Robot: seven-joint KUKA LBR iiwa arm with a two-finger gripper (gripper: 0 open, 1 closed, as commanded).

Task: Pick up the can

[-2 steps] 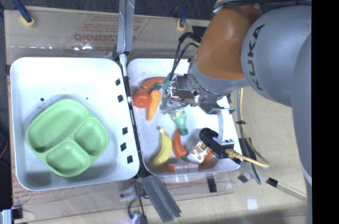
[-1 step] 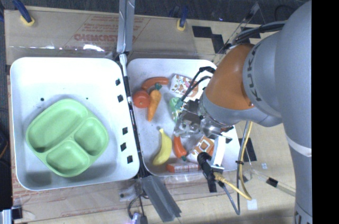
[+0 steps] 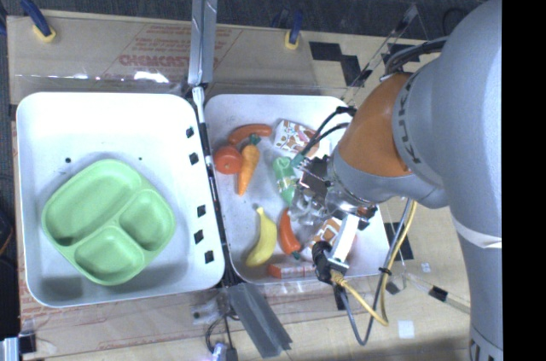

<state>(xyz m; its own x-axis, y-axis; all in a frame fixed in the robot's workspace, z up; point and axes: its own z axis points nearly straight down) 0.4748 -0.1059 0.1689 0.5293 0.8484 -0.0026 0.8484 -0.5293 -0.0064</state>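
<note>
Bins (image 3: 34, 180) side by side on cardboard-covered bench (image 3: 102, 43).

Bins (image 3: 111, 107): white
Plate (image 3: 108, 220): pale green
Banana (image 3: 264, 238): yellow
Carrot (image 3: 247, 165): orange with green top
Tomato (image 3: 227, 160): red-orange
Box (image 3: 292, 134): white with red and green print
Arm (image 3: 444, 120): grey with orange band
Clamps (image 3: 37, 20): blue
Counter (image 3: 102, 43): tan with red lettering
</note>
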